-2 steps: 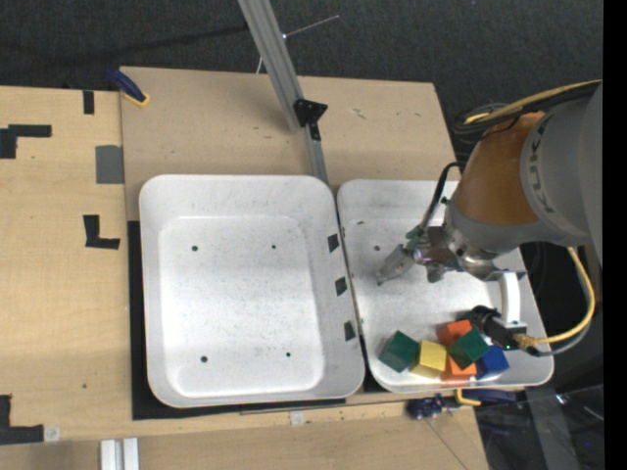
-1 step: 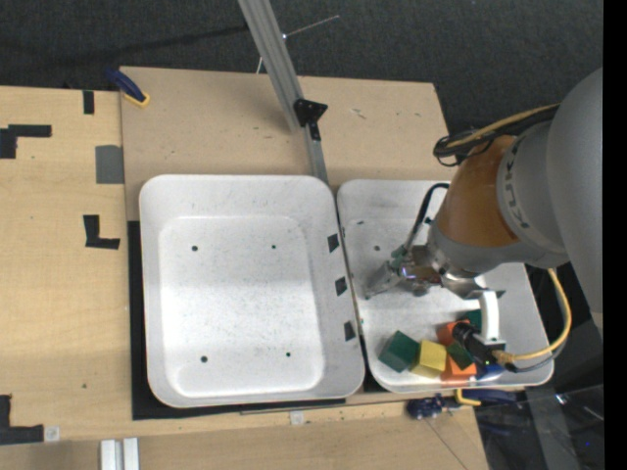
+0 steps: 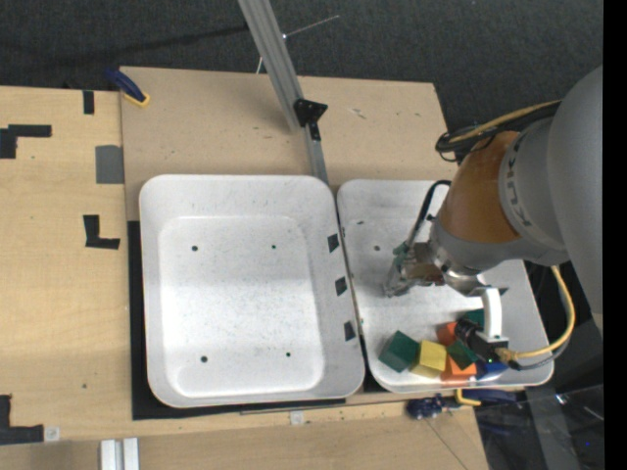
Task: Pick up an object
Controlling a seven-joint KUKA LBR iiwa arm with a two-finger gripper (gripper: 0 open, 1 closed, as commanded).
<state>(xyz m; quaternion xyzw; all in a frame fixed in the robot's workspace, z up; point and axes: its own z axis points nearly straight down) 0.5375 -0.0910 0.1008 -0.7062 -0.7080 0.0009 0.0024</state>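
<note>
My gripper (image 3: 400,274) hangs low over the middle of the right bin (image 3: 377,213), reaching in from the right below the orange band of the arm. Nothing shows between its tips. Small blocks lie clustered in the bin's near right corner: a green block (image 3: 398,350), a yellow block (image 3: 429,357), an orange block (image 3: 459,355) and a darker green piece (image 3: 472,319). The gripper stands about a hand's width up and left of the green block, apart from the cluster.
The left bin (image 3: 235,287) lies beside the right one, sharing a raised rim. A slanted metal pole (image 3: 279,62) rises from behind the bins. The arm's bulk and cables cover the right bin's right side. Blue clips (image 3: 431,406) sit at the near edge.
</note>
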